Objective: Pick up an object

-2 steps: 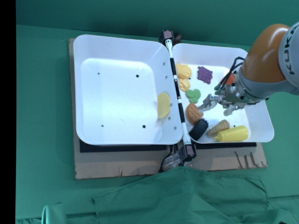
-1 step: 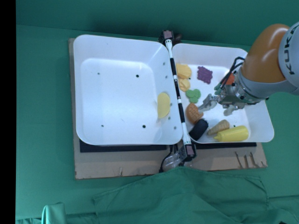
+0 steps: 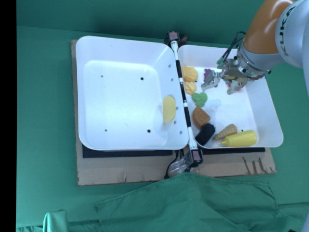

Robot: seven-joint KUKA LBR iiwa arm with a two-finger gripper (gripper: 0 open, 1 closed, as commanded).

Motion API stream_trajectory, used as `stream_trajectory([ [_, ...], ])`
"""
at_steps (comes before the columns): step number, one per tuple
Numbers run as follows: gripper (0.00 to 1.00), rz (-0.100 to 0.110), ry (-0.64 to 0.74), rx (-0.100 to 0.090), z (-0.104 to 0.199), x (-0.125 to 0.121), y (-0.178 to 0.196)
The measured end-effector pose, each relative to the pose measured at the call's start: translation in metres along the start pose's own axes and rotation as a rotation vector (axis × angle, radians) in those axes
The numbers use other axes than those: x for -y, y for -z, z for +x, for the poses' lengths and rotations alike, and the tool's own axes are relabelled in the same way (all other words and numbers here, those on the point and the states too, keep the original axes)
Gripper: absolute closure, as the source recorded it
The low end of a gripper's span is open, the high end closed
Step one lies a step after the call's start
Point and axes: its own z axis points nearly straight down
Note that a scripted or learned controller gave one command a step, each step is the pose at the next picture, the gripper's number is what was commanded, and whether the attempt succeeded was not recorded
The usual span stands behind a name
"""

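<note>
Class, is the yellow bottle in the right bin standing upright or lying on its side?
On its side: the yellow bottle lies lengthwise on the floor of the right bin.

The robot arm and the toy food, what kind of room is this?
Probably a robot test lab: a robot arm reaches over two white bins of toy food, set on a green cloth.

We log this as a robotics lab. Evidence: green cloth (image 3: 203, 202) draping the desk (image 3: 43, 105), two white bins (image 3: 87, 81) on cardboard (image 3: 120, 173), an industrial arm (image 3: 275, 28).
</note>
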Motion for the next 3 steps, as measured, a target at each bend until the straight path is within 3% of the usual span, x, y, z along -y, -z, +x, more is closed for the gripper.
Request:
stream_trajectory([
  [1, 0.00, 0.000, -0.002, 0.001, -0.004, 0.039, -0.045],
  [2, 0.00, -0.003, -0.001, -0.001, 0.009, 0.061, 0.048],
  [3, 0.00, 0.006, -0.003, -0.002, 0.008, 0.062, 0.042],
])
